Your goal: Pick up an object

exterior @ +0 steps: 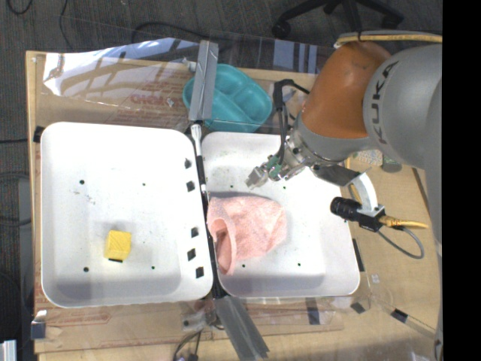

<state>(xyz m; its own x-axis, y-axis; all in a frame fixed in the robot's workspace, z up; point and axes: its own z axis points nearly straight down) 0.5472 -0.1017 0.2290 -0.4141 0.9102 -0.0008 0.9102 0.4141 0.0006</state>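
A crumpled pink cloth [246,232] lies in the right bin [331,273], against its left wall. A small yellow block [118,245] rests in the left bin [68,171], near its front left. My gripper [261,175] hangs over the right bin's back part, just above and behind the cloth, pointing left. I see nothing between its fingers, and whether they are open or shut is not clear from this angle.
A teal plastic dish [229,100] sits behind the bins on the bench. A metal divider bar [201,81] runs between the bins at the back. The bulky grey and orange arm [361,104] overhangs the right bin's back right corner.
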